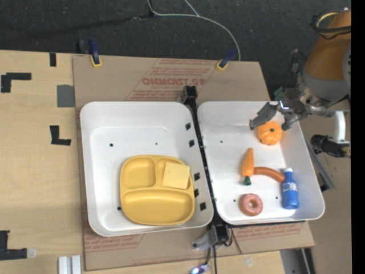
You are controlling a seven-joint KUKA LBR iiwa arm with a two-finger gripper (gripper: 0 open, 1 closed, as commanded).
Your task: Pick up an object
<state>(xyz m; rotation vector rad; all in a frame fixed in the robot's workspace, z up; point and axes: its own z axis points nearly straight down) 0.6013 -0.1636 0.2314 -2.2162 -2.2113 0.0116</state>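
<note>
In the right bin (225,119) lie an orange toy pumpkin (269,134), a carrot (247,164), a curved orange sausage (268,173), a blue bottle (290,190) and a pink donut (250,204). My gripper (275,117) hangs at the bin's far right, just above the pumpkin. Its two dark fingers are spread wide, one to the pumpkin's upper left and one to its upper right. Nothing sits between them.
The left bin (102,130) holds a yellow divided tray (155,192) with a pale yellow block (176,176) on it. Black clips (190,93) join the bins along the middle. The arm's grey body (328,67) rises at the right edge.
</note>
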